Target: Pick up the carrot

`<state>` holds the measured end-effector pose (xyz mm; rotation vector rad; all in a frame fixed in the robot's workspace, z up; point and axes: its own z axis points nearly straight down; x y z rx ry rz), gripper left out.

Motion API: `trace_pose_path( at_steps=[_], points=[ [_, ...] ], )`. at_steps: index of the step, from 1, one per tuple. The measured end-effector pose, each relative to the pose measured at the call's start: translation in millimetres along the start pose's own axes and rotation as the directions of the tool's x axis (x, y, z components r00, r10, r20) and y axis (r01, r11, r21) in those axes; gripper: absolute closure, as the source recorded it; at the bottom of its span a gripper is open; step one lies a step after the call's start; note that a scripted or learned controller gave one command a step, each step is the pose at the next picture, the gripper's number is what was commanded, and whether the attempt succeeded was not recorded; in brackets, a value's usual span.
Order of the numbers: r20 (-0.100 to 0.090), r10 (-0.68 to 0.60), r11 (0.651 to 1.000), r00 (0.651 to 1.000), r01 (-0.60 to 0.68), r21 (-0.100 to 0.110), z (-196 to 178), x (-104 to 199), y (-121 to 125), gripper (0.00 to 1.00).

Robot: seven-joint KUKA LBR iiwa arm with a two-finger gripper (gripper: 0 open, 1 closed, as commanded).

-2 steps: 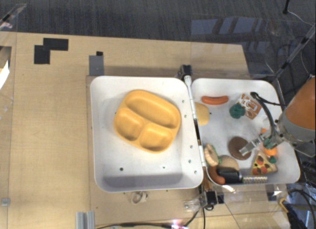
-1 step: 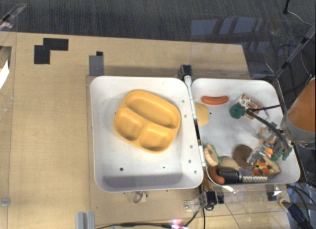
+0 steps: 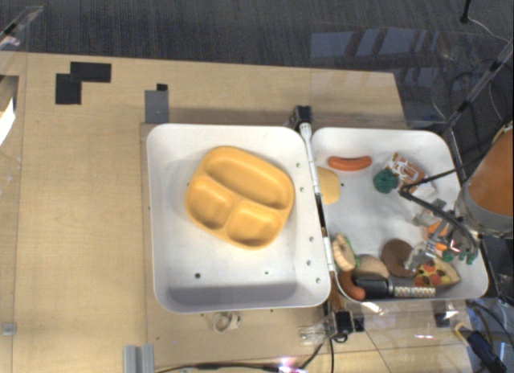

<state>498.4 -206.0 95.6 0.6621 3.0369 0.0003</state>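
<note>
Down at the business end, the gripper sits low in the near right corner of the right bin. From up here it is too small and cluttered to tell whether it is released or clamped on anything.

A thin orange piece, most likely the carrot, lies right against the tool, touching or just beside it; which one, the view does not settle. The pizza slice is just in front and the brown disc is just to the left, so it is crowded in there.

The orange sausage rests well apart at the far side of the bin, and the yellow plate sits alone in the left bin.

To do this well, the tool wants to straddle the carrot across its narrow width, settle fully down before closing, and then lift straight up so the neighbours stay put.
</note>
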Motion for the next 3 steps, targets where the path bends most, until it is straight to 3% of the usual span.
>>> trace_pose_path(
  at_steps=[1,2,3],
  points=[
    [-0.019,-0.350,0.937,0.936,0.350,-0.002,-18.6,5.8,-3.1,0.00],
    [-0.010,-0.536,0.844,0.844,0.536,-0.002,2.0,-57.4,25.2,0.00],
    [-0.001,-0.576,0.817,0.817,0.576,0.001,0.5,-38.0,16.3,0.00]
  ],
)
